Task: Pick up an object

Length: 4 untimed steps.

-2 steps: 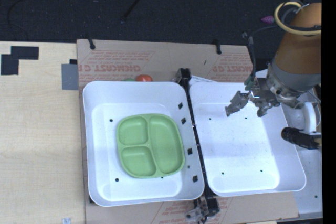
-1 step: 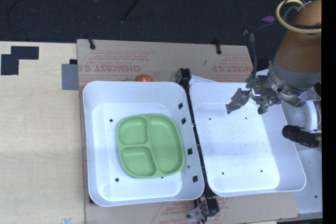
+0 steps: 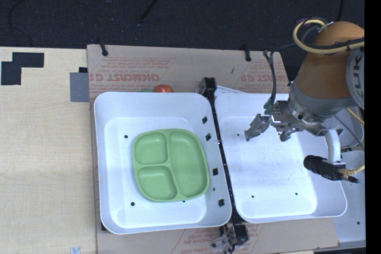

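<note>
Camera view, from above at a slant: two white bins were seen side by side. A green divided plate [image 3: 171, 164] was noted lying flat in the middle of the left bin [image 3: 113, 113]. The gripper [image 3: 273, 127] was seen over the right bin [image 3: 280, 205], toward its 12 o'clock edge, fingers spread apart with nothing between them. The plate was placed at about 8 o'clock from the gripper, well apart, across the divider. A small red object [image 3: 162, 89] was noted just behind the left bin.
</note>
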Available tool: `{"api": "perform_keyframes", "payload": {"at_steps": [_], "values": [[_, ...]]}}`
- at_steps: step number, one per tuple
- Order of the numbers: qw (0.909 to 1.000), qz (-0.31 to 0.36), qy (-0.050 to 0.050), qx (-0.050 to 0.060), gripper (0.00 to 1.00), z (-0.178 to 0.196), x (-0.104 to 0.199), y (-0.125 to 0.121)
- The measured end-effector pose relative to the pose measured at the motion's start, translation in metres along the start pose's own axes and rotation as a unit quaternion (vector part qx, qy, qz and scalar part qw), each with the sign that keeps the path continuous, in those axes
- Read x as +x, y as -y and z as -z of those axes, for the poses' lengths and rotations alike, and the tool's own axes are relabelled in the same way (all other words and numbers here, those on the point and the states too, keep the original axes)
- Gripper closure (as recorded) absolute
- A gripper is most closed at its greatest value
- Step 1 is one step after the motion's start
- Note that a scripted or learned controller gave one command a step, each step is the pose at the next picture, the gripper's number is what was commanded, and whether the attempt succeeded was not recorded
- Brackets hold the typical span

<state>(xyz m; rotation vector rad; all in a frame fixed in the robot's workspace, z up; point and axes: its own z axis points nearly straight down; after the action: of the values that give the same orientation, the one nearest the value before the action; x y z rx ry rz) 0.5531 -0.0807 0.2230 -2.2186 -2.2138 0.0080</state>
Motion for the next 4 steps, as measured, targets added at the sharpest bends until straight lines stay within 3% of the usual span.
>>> {"api": "perform_keyframes", "payload": {"at_steps": [2,3,4], "values": [[1.0000,0.001,0.000,-0.001,0.00,-0.117,-0.013,-0.009],[1.0000,-0.002,0.000,-0.001,1.00,-0.104,-0.015,-0.009],[1.0000,-0.001,0.001,-0.005,1.00,-0.055,-0.024,-0.003]]}}
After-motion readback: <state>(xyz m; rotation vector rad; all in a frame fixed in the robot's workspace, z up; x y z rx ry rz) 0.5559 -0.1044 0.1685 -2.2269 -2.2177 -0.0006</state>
